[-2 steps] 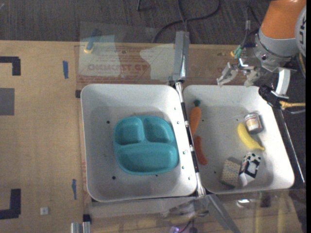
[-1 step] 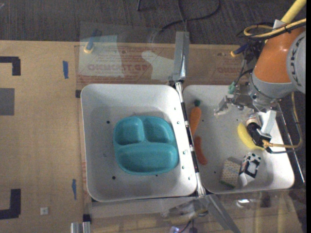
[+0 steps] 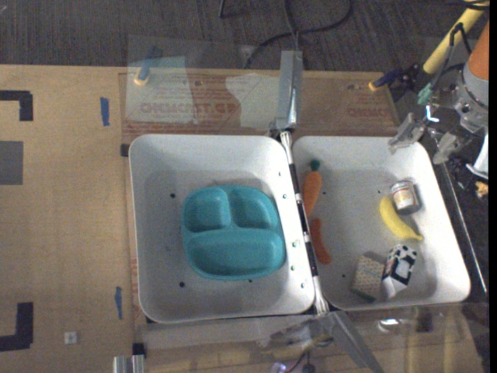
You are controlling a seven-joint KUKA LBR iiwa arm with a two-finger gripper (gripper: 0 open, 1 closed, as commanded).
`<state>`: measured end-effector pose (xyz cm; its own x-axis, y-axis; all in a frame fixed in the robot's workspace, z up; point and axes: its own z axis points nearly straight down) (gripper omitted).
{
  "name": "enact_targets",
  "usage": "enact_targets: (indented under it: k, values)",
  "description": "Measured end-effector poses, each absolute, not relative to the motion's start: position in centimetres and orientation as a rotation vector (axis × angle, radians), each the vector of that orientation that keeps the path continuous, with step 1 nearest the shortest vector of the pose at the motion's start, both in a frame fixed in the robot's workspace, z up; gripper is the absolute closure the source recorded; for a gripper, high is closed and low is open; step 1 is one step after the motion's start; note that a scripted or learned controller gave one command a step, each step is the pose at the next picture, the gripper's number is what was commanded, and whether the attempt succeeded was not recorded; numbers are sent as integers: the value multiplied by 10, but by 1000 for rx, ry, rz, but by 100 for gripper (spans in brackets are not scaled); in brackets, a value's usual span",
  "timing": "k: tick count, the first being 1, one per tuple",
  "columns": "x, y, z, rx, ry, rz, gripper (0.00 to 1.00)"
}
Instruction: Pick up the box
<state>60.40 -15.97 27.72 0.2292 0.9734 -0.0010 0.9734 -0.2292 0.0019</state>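
I've got the gripper (image 3: 425, 133) up at the far right corner of the right bin (image 3: 349, 158), about over the rim. It's blurry there, so I can't tell whether it's spread or pressed together. Nothing visibly held.

The box (image 3: 401, 263), black-and-white print, lies on the bin floor well apart from the gripper, toward the near edge and a bit left of it. It's tilted, not square to the bin walls.

Closer to the gripper, btw it and the box: a small can (image 3: 404, 196), w/ a banana (image 3: 397, 221) touching or just beside the can on the near side.

Just left of the box there's a tan speckled block (image 3: 367, 277), prob. a sponge, though the res. is too poor to be sure.

Further left of the gripper, along the divider: a carrot (image 3: 311, 189) and a reddish-orange piece (image 3: 320, 242) nearer the front.

Left bin (image 3: 155, 169), well away from the gripper, holds a teal divided plate (image 3: 231, 231).
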Motion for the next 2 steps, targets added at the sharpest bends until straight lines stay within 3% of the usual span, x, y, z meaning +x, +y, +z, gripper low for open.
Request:
enact_targets:
  k: [1,2]
  values:
    - [640,-106,133,2462,1954,-1,0]
    - [641,-106,144,2460,1953,2,100]
